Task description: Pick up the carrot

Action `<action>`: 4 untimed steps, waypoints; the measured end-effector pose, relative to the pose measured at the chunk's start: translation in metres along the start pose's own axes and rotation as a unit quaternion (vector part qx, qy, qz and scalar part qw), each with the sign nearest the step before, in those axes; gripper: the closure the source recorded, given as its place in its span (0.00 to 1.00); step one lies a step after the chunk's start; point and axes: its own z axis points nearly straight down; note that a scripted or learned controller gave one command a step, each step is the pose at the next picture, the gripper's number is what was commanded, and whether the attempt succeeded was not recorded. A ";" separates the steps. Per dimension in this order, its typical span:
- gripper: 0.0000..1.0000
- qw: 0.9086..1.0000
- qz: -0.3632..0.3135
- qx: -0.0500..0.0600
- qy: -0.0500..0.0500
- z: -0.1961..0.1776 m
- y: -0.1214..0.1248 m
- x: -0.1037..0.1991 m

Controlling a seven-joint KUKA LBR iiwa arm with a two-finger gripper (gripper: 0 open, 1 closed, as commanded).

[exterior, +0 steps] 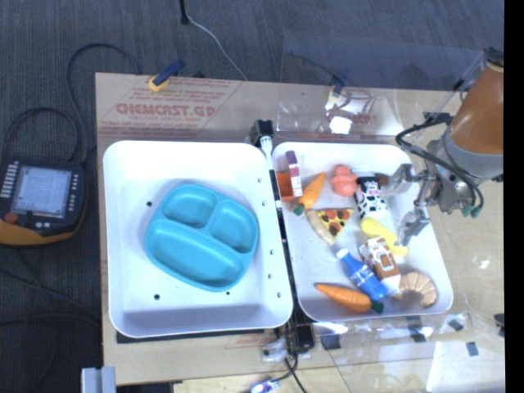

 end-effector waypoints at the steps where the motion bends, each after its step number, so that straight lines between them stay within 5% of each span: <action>1: 0.00 0.999 0.047 -0.001 -0.001 0.080 0.057 -0.052; 2: 0.00 0.970 0.243 0.004 -0.002 0.097 0.101 -0.057; 3: 0.00 0.932 0.361 0.005 0.007 0.100 0.094 -0.085; 4: 0.00 0.939 0.345 -0.002 -0.006 -0.003 0.152 -0.098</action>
